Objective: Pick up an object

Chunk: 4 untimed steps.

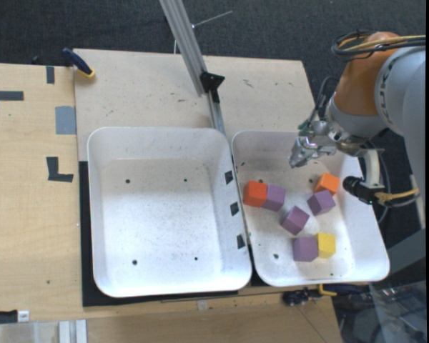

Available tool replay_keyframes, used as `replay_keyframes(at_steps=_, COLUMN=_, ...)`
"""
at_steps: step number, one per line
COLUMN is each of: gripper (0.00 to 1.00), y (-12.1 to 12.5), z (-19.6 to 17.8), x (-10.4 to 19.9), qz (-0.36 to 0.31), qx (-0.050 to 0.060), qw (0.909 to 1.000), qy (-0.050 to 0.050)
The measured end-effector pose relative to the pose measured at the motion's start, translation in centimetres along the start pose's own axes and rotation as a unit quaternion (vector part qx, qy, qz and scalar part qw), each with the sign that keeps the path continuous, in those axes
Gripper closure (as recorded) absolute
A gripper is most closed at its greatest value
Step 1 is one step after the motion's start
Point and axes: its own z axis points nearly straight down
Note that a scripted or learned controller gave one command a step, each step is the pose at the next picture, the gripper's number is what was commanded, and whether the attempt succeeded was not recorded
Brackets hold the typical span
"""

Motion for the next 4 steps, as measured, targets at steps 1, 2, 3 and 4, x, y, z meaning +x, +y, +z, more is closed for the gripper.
replay_keyframes(at_steps=1, gripper=1.0, y=0.2, z=-4.3, x=0.1, qz=0.0, qx=0.0, qw=1.0, qy=0.0)
replay_keyframes(at_steps=2, gripper=1.0, y=-0.1, z=-10.5, x=0.2, qz=0.0, qx=-0.001, qw=1.0, qy=-0.001)
replay_keyframes(at_steps=3, gripper=1.0, y=-0.4, z=-10.9, x=5.9, qz=-0.002, qx=0.002, qw=1.0, qy=0.001)
replay_keyframes(at_steps=4, gripper=1.0, y=0.5, z=-9.3, x=11.1, qz=-0.002, qx=0.003, qw=1.0, qy=0.001)
